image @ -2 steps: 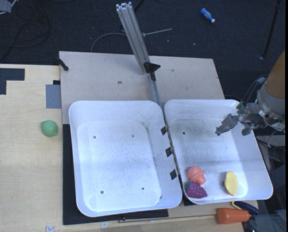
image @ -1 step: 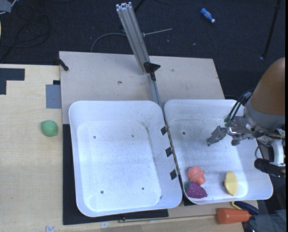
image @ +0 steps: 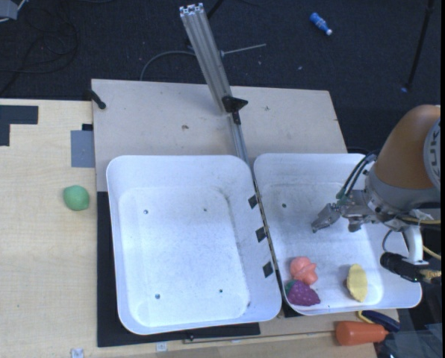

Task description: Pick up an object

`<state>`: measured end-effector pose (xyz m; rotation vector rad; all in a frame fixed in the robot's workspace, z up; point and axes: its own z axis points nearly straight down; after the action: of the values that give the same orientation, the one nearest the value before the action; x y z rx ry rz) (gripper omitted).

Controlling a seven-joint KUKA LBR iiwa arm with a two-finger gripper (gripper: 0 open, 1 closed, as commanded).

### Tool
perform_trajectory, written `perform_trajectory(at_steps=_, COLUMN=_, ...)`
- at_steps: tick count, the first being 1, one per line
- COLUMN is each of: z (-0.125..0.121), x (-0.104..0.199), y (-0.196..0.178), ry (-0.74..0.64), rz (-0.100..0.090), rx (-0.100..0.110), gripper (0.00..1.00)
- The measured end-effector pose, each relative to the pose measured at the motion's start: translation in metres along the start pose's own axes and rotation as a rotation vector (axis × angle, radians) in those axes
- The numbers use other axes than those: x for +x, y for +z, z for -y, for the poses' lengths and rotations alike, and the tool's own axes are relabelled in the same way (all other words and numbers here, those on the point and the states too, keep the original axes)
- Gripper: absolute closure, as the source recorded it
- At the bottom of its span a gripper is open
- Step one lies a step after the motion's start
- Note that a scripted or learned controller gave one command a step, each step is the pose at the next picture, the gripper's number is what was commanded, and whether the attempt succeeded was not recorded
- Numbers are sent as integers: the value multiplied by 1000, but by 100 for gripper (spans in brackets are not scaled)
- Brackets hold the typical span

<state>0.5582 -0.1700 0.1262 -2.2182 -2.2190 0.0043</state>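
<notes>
Jaws (image: pixel 328 218) state: cannot tell; nothing seen held; toys (image: pixel 303 269) well below jaws near bin wall (image: pixel 312 309); risk: straight descent closes on bare floor.

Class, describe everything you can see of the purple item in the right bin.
The purple item looks like a small toy bunch of grapes, bumpy and probably plastic, with a bit of green at its left end. It lies on the floor of the right bin, near the front edge, touching or nearly touching the orange-pink toy just behind it. The gripper is well away from it.
</notes>
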Motion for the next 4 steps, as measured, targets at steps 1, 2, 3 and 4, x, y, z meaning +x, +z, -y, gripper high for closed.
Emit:
perform_trajectory(at_steps=1, z=-1, x=-1, y=-13, ry=2, rz=1, rx=-5, gripper=100)
perform_trajectory(at_steps=2, z=-6, x=7, y=-62, ry=0, rz=1, rx=-7, gripper=100)
perform_trajectory(at_steps=3, z=-10, x=6, y=-104, ry=1, rz=2, rx=-8, gripper=100)
perform_trajectory(at_steps=4, z=-10, x=6, y=-156, ry=1, rz=2, rx=-9, gripper=100)
